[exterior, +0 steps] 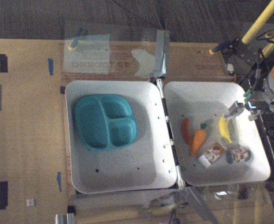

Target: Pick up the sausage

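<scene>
reddish sausage (186, 130) sits in the right bin (207, 178) just left of the carrot (198, 142), your gripper (235, 110) hangs above the banana (225, 129) looking spread and empty, so you're in the approach and need to swing left.

Two bins (80, 171), one plate (105, 121), one sausage (186, 130), one carrot (198, 141), one banana (225, 129), one carton (212, 153), one can (238, 155).

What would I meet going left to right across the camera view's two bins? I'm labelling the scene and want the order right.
Teal divided plate → sausage → carrot → small carton → banana → claw, above the right bin.
</scene>
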You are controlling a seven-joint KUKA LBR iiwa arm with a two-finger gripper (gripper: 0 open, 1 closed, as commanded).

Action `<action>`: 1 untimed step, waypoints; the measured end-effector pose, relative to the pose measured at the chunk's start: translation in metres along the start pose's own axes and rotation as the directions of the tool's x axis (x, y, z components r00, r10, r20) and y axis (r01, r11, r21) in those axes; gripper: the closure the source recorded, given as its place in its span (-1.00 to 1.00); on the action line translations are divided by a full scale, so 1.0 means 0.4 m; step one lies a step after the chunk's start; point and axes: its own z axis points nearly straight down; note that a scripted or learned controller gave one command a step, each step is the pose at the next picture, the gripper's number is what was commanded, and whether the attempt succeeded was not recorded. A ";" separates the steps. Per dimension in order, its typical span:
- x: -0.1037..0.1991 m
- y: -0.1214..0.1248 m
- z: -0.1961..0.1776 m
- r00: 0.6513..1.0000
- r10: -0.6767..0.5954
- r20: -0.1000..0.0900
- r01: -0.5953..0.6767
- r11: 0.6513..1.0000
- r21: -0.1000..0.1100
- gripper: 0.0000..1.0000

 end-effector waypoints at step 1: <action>0.135 0.099 0.184 0.995 -0.104 0.000 0.104 0.995 0.002 -1.00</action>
